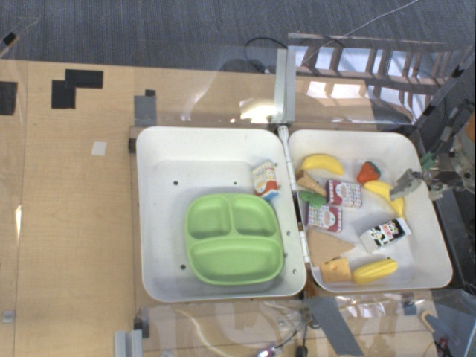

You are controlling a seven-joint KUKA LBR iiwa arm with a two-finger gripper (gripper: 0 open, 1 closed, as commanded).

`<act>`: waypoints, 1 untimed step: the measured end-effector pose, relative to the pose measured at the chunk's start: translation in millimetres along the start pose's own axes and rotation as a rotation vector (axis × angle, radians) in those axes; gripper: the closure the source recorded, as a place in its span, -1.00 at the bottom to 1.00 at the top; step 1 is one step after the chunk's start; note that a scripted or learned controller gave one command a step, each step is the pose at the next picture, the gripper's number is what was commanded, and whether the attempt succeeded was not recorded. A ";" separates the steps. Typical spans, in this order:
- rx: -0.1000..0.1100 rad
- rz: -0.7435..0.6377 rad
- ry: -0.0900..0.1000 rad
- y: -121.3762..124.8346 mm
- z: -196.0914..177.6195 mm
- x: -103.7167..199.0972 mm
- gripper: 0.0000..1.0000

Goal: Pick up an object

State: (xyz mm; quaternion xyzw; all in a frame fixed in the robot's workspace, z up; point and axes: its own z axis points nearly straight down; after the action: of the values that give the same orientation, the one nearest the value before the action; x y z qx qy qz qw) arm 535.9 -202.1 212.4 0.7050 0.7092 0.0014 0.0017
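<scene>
The end effector [411, 182] hangs over the right bin's [435, 233] right rim, beside a yellow banana [385, 193]; how far it is open cannot be told, and nothing shows in its hold. Toys crowd that bin: a strawberry [367, 172], a milk carton [386, 233], two juice boxes [334, 205]. The left bin [160, 199] carries a green divided plate [233, 238], with bare floor along its left and far walls.

Toy foods [343, 195] in right bin [435, 274].
</scene>
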 end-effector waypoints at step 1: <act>0.000 -0.043 0.001 -2.1 -14.0 42.8 -1.00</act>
State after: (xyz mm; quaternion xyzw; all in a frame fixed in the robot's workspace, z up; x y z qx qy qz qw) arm 533.6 -159.4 226.3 0.6896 0.7242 0.0018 0.0016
